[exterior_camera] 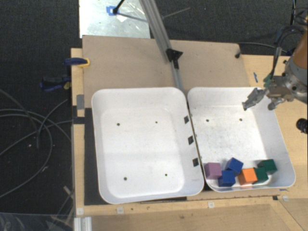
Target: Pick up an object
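The gripper [261,101] hangs over the far right edge of the right bin [226,129], at about two o'clock from that bin's middle, its two grey metal fingers [251,99] spread fairly wide with nothing between them. Both bins are shallow trays of smooth white plastic with rounded corners; the right one has a speckled, scuffed floor, and the left bin [144,143] shows four small dark dots on its floor. All the objects lie huddled against the near rim of the right bin, at about six o'clock from the gripper and well apart from it. They are small, matte, blocky pieces: a purple cube [212,169] at the left end, two blue blocks [231,171] touching and stacked partly one over the other beside it, an orange cube [248,175], and a dark green block [265,169] at the right end. The pieces are near cubic, so none has a clear long axis; the row itself runs from nine to three o'clock. The bins sit on a flat brown board [144,61] of matte fibreboard.
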`<act>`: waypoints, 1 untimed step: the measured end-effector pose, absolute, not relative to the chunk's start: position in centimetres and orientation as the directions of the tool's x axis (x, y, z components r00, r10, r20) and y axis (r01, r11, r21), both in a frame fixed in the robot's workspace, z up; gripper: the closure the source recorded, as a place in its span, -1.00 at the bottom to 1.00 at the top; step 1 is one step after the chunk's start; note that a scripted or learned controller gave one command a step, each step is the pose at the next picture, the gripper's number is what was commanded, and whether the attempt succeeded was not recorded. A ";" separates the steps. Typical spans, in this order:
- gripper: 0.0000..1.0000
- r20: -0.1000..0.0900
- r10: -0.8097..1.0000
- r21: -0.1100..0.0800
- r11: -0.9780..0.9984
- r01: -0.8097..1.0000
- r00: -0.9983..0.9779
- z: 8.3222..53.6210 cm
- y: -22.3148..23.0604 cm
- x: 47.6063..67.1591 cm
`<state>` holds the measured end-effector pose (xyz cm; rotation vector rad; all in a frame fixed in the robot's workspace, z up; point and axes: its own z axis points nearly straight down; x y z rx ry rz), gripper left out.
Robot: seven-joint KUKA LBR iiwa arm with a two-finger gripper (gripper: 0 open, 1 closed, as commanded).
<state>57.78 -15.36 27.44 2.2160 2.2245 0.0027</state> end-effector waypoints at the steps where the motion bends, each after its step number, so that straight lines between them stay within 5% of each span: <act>1: -1.00 0.000 1.000 -0.005 -0.004 1.000 0.004 20.9 -19.1 53.3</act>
